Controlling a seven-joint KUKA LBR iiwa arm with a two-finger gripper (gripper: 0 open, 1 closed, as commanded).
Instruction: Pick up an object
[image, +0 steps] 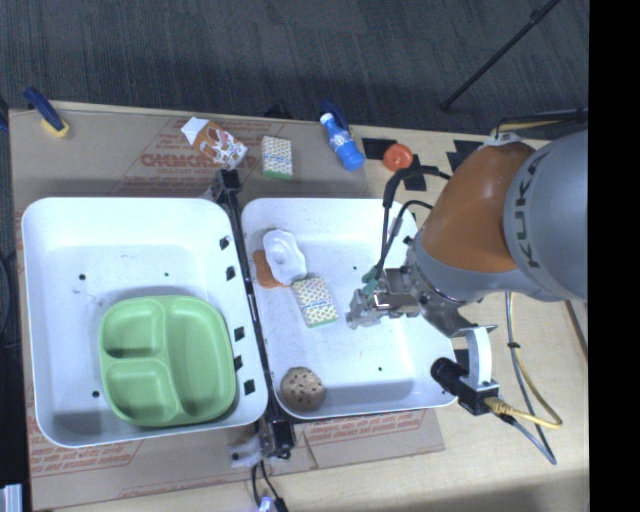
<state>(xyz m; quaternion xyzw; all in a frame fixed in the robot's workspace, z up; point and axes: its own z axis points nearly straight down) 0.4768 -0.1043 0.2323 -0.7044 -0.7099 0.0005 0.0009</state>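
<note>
Green tray (168, 358), speckled brown ball (301, 388), perhaps chequered green-yellow sponge (315, 300)

The arm (500, 220) reaches leftward, its end effector (362, 308) pointing down.

The right bin (400, 385) contains four loose objects: a white moulded piece (284, 253) lying near the bin's left wall, partly over a flat orange item (264, 268), and a rectangular sponge-like pad (315, 300) with a pale speckled face, lying flat and tilted, just below and right of the white piece. A round brown speckled ball (301, 388) rests at the bin's near edge, well apart from the other three.
</note>
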